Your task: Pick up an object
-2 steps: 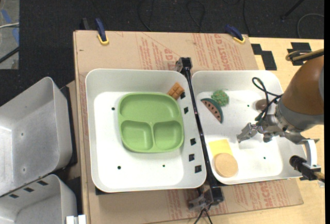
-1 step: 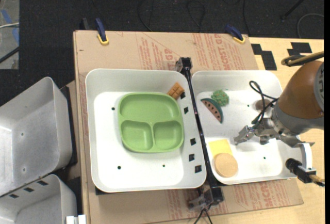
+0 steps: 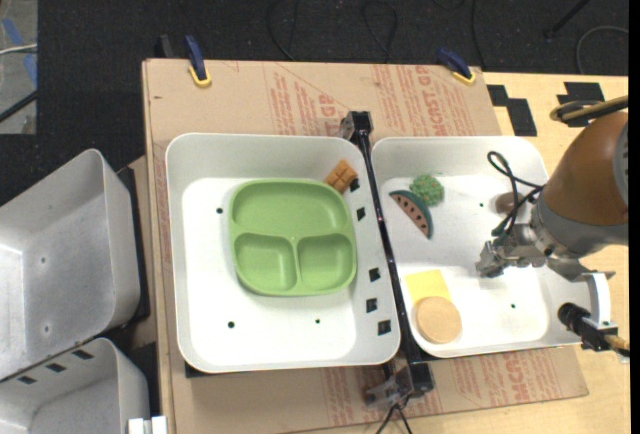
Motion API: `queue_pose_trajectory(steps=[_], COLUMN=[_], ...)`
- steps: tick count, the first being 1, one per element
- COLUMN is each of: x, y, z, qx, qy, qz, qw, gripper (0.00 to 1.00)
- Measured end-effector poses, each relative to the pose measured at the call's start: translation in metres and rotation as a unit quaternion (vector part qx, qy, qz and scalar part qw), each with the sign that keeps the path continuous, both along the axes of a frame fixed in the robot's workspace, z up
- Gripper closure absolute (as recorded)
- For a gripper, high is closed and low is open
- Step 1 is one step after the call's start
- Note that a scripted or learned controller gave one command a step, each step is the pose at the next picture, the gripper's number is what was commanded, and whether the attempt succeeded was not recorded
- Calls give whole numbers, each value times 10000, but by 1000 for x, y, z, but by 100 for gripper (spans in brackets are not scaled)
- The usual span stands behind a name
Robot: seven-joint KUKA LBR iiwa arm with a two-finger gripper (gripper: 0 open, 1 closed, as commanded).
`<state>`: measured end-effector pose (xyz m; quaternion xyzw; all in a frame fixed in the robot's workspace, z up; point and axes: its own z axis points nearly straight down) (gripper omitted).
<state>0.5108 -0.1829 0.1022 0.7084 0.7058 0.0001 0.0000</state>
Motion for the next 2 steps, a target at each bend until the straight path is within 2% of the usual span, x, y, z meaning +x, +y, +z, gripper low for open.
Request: queue_pose_trajectory(steps=[2], x=[7], y=[8], z=[100], qx=[-14], qy=[-33], qz=[39], qw=[10000], gripper=[100])
